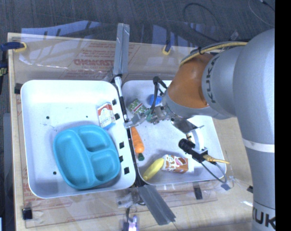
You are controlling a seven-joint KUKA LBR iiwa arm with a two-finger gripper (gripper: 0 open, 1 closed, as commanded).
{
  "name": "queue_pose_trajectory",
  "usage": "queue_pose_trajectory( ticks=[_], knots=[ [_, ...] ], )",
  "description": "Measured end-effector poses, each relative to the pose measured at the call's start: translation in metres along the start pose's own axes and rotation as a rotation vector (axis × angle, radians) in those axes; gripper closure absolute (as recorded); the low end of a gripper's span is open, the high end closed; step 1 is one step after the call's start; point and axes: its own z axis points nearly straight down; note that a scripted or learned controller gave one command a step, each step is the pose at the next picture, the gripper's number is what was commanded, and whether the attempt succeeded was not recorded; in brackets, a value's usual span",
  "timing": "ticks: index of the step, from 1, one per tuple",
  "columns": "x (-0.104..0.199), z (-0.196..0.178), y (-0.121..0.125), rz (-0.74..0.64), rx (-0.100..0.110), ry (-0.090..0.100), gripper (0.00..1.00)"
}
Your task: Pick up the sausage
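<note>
My gripper (154, 113) is down in the right bin (210, 129), near its upper left corner, under the orange wrist band (189, 85). It hangs right beside a green and white packet (136, 107) and a small blue thing (152, 100). An orange carrot (137, 141) lies along the bin's left wall just below the gripper. A brown and white packet (177, 163) lies near the bin's front, apart from the gripper. The arm hides part of the bin floor.
A yellow banana (153, 168) lies at the front of the right bin, next to the brown packet. The left bin (39, 100) holds a blue divided plate (87, 155) and a small red and white carton (105, 114). A black fitting with a yellow cable (198, 153) hangs over the right bin.
</note>
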Motion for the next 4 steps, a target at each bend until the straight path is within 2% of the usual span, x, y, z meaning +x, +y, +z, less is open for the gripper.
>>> queue_pose_trajectory(
  ticks=[1, 2, 3, 4],
  knots=[
    [0.02, -0.01, 0.007, -0.028, 0.008, 0.036, 1.0],
    [0.021, -0.011, 0.006, -0.184, -0.002, 0.021, 1.0],
    [0.008, -0.011, 0.003, -0.169, -0.006, -0.004, 0.0],
    [-0.004, 0.002, 0.014, -0.087, 0.034, 0.012, 0.0]
  ],
)
